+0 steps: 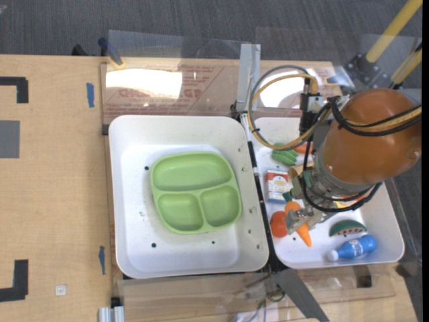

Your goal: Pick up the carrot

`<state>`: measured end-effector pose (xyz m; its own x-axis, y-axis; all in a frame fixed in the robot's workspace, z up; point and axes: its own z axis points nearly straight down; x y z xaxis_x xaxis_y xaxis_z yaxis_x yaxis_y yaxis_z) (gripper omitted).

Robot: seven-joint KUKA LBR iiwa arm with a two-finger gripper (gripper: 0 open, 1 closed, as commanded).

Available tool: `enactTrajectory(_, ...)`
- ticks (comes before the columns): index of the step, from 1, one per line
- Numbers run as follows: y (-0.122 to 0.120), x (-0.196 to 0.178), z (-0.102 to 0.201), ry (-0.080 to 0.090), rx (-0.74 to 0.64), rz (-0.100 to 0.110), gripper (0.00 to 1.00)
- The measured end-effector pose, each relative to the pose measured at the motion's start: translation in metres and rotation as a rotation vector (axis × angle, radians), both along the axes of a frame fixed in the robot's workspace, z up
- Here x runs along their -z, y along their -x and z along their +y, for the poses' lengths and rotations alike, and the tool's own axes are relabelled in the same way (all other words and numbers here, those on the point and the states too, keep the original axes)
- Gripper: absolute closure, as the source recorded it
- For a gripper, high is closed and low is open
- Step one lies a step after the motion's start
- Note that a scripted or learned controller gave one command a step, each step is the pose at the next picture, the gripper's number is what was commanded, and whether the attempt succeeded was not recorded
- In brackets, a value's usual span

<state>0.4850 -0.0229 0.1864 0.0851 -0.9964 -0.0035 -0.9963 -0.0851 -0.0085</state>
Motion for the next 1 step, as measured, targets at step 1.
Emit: enactTrajectory(1, 0.0047, 0.0016, 0.0637, 0.000, 0.303, 0.009, 1.00)
